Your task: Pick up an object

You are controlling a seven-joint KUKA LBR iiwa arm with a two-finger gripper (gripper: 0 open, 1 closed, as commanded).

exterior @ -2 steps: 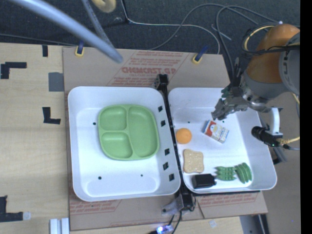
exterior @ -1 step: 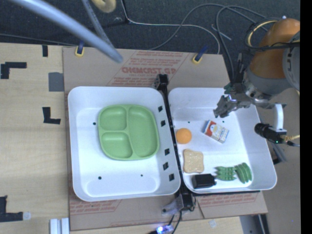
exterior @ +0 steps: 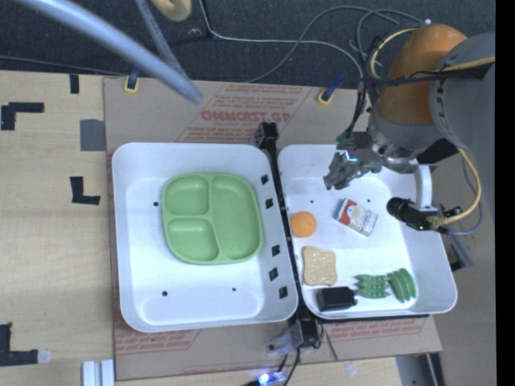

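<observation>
**Inspector:** Start at the near edge of the right bin [exterior: 438, 256] and work away from it. What lay there?

**Arm:** Nearest the camera sat a small black block [exterior: 335, 298], and beside it the green pea pods [exterior: 386, 284] — knobbly, and I judged them light and a little slick. Just behind the block lay the slice of toast [exterior: 319, 265], flat against the floor. It looked stiff, but its low edge offered poor purchase.

**Inspector:** And further in?

**Arm:** The orange ball [exterior: 303, 224] rested close to the divider, with the small red-and-white carton [exterior: 356, 216] apart from it toward mid-bin. I rated the ball as liable to roll out of a pinch. The carton appeared light and rigid enough, with flat parallel sides — my preferred candidate, taken across its shorter width.

**Inspector:** State of your gripper [exterior: 341, 171]?

**Arm:** It hung above the far part of that bin, beyond the carton and apart from every item. Nothing was between the fingers. How wide they stood I could not tell from that slant.

**Inspector:** The left bin [exterior: 129, 215]?

**Arm:** It held a green divided tray [exterior: 213, 217], broad and shallow. I judged it awkward to take anywhere but the rim.
</observation>
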